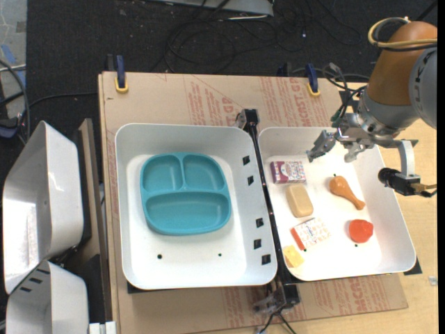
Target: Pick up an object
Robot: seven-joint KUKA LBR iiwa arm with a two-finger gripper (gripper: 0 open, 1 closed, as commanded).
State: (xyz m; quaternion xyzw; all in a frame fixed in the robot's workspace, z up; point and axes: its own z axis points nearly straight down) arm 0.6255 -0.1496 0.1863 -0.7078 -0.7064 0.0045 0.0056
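From my end the gripper (336, 147) hangs over the top of the right bin (396, 207), fingers spread wide with nothing between them. Below it sit a carton (287, 170), a tan block (300, 201), a drumstick (345, 189) and a tomato (360, 230). A teal tray (185, 192) fills the left bin (132, 207).

My gripper (335, 147) hangs open above the right bin (396, 218), over bare floor beyond the maroon carton (288, 171) and drumstick (346, 191).
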